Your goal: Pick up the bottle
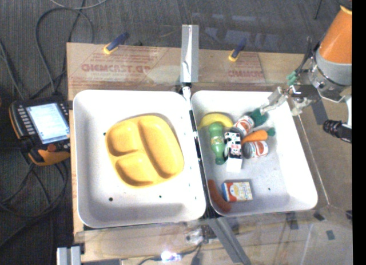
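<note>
While lying among clutter, bottle looks green (yellow-green cap end).

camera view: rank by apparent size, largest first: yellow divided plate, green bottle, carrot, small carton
1. Yellow divided plate, by far the largest.
2. Small carton and green bottle look about alike; the bottle is partly overlapped by neighbours, so I won't rank them.
3. Carrot, smallest as visible.
</note>
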